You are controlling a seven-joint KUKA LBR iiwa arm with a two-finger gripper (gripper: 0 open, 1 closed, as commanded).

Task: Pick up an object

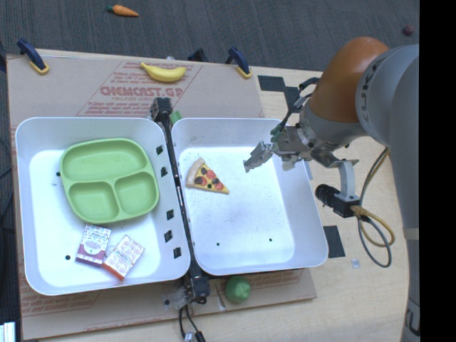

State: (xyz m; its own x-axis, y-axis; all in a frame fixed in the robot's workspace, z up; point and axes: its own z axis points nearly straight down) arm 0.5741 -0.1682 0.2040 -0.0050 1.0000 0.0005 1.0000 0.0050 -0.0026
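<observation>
Pizza slice (206, 177) lay flat in the right bin (299, 223), near its left wall and untouched. Your pincer (255, 159) hovered just beside it to the right, holding nothing; how far its fingers stood apart, you couldn't tell. The approach step looked in hand: next, shift left and descend. Bare floor lay around the slice; only the divider (173, 184) crowded it.

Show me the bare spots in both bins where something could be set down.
Right bin: the floor below the pizza slice, down to the near wall, is bare; the gripper hangs over the upper right. Left bin: crowded by the green tray and two small packets; only narrow margins stay bare.
</observation>
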